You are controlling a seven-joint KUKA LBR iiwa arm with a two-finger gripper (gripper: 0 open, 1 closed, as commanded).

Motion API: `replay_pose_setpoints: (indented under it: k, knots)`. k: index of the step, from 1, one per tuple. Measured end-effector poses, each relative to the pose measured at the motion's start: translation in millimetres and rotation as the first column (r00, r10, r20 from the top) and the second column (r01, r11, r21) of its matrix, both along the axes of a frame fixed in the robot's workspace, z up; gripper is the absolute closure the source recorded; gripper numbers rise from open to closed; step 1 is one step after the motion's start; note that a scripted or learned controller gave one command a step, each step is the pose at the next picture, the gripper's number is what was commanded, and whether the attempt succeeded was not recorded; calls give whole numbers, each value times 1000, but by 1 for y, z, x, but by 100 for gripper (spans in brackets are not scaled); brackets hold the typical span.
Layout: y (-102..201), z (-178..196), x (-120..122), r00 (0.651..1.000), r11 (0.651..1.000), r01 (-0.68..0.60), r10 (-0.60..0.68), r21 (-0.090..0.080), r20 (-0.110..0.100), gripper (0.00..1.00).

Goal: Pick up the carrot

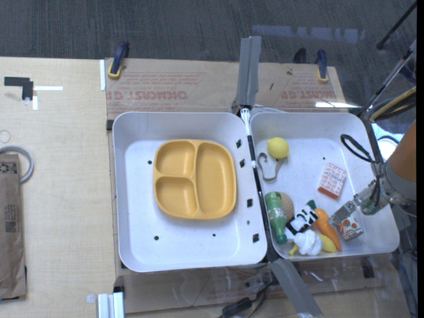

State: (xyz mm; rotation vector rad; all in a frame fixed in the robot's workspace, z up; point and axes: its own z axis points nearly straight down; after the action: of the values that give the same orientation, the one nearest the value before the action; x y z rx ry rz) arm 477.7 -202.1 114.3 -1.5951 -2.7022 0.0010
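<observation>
The carrot (326, 228) is orange and lies at a slant in the front part of the right bin (311, 130). It is wedged between a black-and-white toy (304, 220) on its left and a small printed can (350, 229) on its right. My gripper (354, 207) hangs at the bin's right side, just up and to the right of the carrot and above the can. Its fingers (343, 212) stand open with nothing between them, and they are apart from the carrot.
The right bin also holds a yellow lemon (277, 148), a metal hook (266, 168), a small orange-patterned box (332, 179), a green bottle (276, 216), a brown ball (285, 204) and white and yellow bits (311, 244). A yellow divided plate (196, 178) lies in the left bin (132, 197).
</observation>
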Motion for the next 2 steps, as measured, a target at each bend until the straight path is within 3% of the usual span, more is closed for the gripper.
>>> replay_pose_setpoints:
  k: [1, 2]
  knots:
    - [39, 14, 2, 975, 975, -223, 223, 1, 0, 0]
    - [24, 2, 0, 879, 879, -476, 476, 2, 2, 0]
